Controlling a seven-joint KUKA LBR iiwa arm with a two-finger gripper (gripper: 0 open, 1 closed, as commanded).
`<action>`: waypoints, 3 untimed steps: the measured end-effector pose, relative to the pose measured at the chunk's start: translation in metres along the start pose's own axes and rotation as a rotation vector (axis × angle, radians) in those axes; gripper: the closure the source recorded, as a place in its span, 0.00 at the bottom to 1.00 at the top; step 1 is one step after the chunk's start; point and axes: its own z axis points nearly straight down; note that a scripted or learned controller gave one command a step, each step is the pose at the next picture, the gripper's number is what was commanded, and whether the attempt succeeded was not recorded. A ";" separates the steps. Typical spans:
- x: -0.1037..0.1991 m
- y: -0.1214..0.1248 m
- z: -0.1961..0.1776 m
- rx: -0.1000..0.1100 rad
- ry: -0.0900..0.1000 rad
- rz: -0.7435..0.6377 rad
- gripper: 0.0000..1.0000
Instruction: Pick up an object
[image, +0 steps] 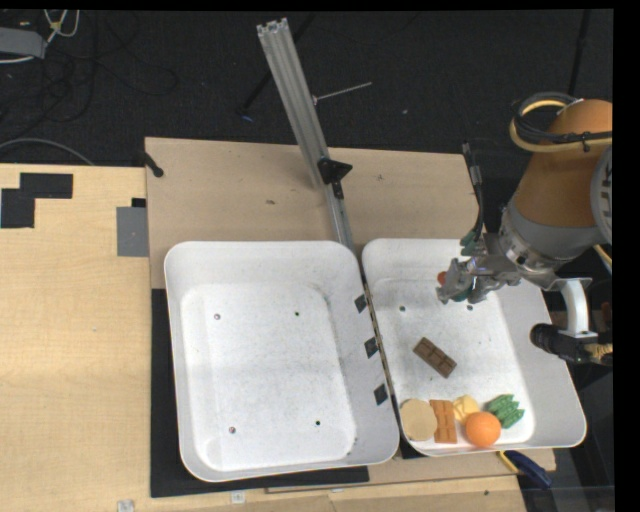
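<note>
Chocolate bar (434, 356) lies in the right bin (545, 425), apart from the fingers (457, 288), whose state I cannot tell.

Matt white plastic bins (262, 262); pale wood-grain bench (70, 330); ribbed bare-metal rail (300, 110); glossy orange ball (483, 429) and brown block (435, 356) below the jaws.

Slanted aluminium rail (300, 120) rising behind the bench (230, 195), with a black clamp (333, 171) on it. Grey square (131, 230) and black patches (35, 197) on pale wood at left.
</note>
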 end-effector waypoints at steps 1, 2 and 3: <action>0.049 -0.010 0.010 0.002 0.000 0.001 1.00; 0.101 -0.025 0.003 0.002 0.000 0.000 1.00; 0.152 -0.030 -0.007 -0.001 -0.001 0.000 1.00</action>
